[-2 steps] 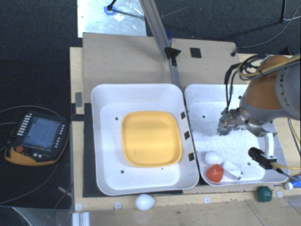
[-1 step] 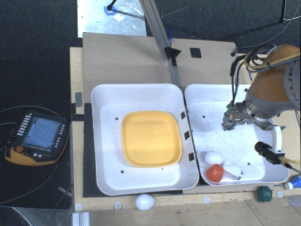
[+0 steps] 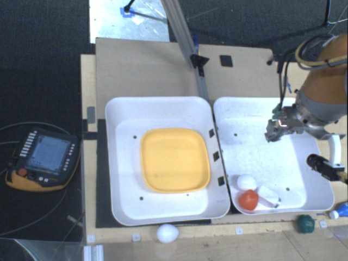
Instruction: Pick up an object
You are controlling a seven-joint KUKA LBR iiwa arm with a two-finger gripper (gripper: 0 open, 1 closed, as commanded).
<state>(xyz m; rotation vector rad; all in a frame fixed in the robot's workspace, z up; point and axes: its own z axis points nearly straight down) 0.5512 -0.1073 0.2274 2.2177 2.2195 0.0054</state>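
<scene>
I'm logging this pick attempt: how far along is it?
Done: the arm has reached in over the right bin. In hand: the gripper sits near that bin's far side with nothing visible between its fingers. Left: the whole pick. The red ball, white ball and a white piece lie in the near corner; the yellow plate lies in the left bin.

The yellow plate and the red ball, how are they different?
The yellow plate is big, flat and squarish; the red ball is small and round. The yellow plate lies in the middle of the left bin; the red ball sits at the near edge of the right bin, beside a white ball. Both rest inside a white bin, apart from the gripper.
</scene>
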